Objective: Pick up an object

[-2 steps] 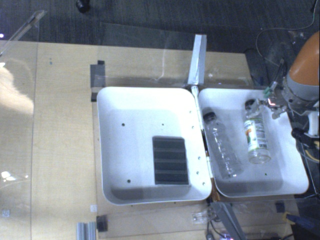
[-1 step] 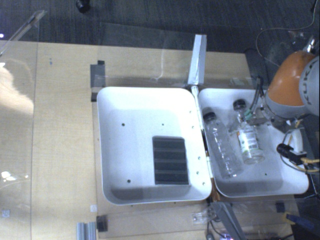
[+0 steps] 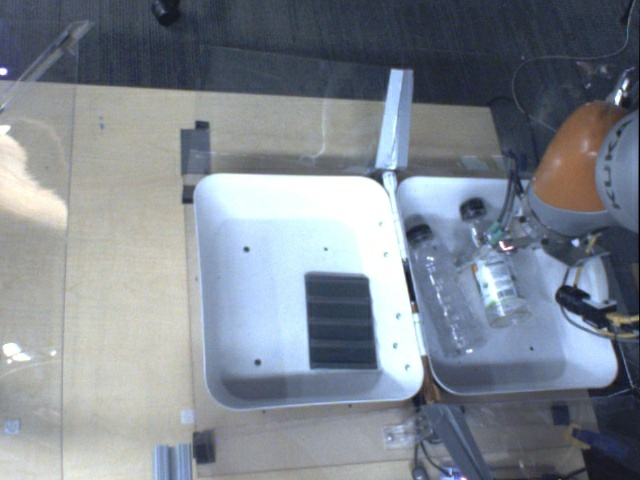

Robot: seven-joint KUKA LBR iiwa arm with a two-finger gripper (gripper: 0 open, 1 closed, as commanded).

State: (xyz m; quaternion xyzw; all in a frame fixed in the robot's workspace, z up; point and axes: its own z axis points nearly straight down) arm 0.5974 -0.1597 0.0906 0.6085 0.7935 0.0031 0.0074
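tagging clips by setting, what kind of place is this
Most likely a robotics lab test cell. Two white bins, left and right, sit on a wooden bench, a grey and orange arm reaches in, and loose cables trail beside it.

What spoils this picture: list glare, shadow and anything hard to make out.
Camera view: glare streaks the clear panel at left; soft shadow lines the left bin along its near wall; the clear bottles nearly vanish against the right bin.

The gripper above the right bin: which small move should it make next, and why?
Probably lower straight down. The gripper hangs at the top of a clear plastic bottle lying in the right bin, beside another clear bottle, and nothing is visibly held yet.
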